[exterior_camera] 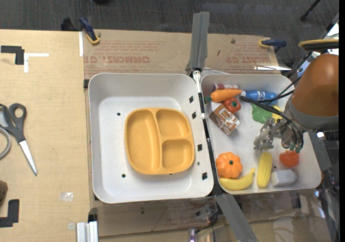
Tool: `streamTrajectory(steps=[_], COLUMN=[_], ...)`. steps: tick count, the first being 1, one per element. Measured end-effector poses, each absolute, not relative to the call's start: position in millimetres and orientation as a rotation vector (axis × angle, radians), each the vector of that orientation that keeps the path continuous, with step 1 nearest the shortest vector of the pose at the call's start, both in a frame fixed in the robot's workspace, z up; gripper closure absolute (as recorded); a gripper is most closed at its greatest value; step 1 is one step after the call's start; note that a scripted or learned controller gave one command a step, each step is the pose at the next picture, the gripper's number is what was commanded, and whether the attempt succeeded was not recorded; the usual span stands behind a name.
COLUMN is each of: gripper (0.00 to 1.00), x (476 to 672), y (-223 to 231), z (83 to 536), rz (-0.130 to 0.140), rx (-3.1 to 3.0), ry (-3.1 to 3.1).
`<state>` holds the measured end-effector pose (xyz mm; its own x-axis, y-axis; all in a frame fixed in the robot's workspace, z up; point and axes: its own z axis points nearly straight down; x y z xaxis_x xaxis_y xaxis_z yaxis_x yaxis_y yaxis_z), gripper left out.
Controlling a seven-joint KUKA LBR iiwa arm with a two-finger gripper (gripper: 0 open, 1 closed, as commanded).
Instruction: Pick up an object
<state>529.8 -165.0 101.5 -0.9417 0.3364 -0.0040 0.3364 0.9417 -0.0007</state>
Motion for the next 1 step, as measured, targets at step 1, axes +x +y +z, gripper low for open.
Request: streamTrajectory(steps=[1], gripper=[1.0], x=[561.8], y=[-158.7], z=[91.9], rz=[-0.002], rx=[1.412], ry=[2.804])
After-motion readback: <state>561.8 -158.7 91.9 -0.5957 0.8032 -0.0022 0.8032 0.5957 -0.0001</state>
